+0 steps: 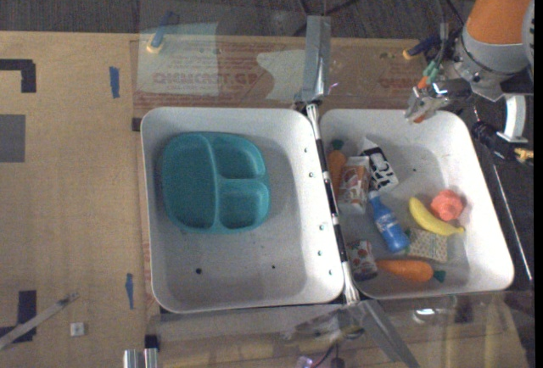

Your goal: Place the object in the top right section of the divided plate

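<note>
Still at the picking step: gripper (422, 108) poised over right bin's (488, 188) far rim, apparently empty, finger state impossible to tell. Next, descending onto an object, perhaps the banana (433, 219). One teal divided plate (215, 181) in left bin (161, 264); two carrots, one bottle.

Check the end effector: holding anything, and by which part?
Nothing held. The end effector hovers at the right bin's top edge, with no object between its fingers.
</note>
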